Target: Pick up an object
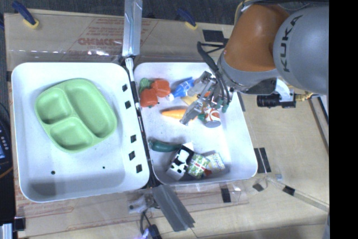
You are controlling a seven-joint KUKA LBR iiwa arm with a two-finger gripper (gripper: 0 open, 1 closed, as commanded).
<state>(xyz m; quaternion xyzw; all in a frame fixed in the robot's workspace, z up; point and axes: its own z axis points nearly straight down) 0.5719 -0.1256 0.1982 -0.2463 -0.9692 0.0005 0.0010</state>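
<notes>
Looking down on your bench (291,137), you see two shallow white bins side by side. The left bin (28,176) holds a pale green divided plate (75,113). The right bin (240,143) holds the small objects: an orange toy (154,92) near its upper left, a blue item (183,87) beside that, an orange carrot (173,113) toward the middle, a dark green piece (165,147) lower down, and a black-and-white block (180,160) touching a crumpled wrapper (201,165) near the front wall. Your grey arm (296,47) reaches in from the right, and the jaws (202,99) hang low among the objects beside the carrot's thick end. You cannot tell whether the jaws are wide, narrow, or holding anything.
</notes>
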